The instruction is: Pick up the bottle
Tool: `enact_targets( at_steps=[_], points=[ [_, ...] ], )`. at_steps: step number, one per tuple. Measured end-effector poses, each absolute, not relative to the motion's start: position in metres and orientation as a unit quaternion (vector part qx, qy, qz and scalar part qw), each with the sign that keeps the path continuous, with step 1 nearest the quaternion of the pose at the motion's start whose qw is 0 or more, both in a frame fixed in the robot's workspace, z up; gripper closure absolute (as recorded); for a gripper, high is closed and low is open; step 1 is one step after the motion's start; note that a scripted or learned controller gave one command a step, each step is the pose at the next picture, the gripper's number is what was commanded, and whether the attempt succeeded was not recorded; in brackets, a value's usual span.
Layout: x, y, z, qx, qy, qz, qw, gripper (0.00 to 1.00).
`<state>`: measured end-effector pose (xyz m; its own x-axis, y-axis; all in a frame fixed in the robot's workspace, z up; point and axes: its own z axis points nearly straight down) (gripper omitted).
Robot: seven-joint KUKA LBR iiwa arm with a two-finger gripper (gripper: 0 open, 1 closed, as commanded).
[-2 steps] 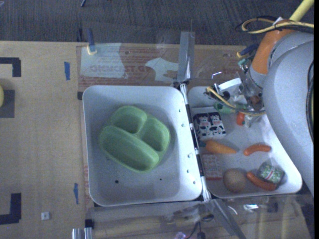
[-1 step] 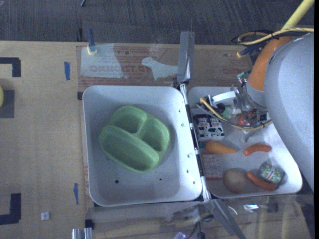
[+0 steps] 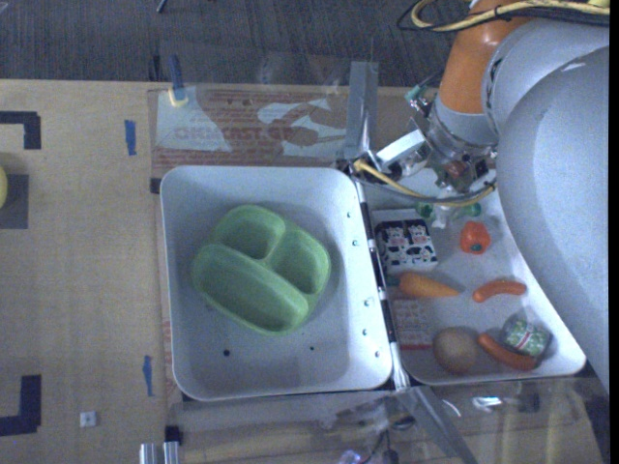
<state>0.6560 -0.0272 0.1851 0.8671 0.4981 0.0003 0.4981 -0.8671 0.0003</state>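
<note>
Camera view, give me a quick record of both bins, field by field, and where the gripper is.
left bin: green divided plate
right bin: cow-print carton, red pepper, carrot, potato, two red chillies, green can
bottle: cannot identify
gripper: over right bin's far end
grip state: hidden
</note>
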Motion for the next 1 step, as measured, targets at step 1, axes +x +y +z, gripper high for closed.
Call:
enact_targets(
  at_steps=[1],
  points=[
    [0.6378,-0.0727,0.2443,0.981,0.195,-0.0003,0.000,0.00]
  ],
)
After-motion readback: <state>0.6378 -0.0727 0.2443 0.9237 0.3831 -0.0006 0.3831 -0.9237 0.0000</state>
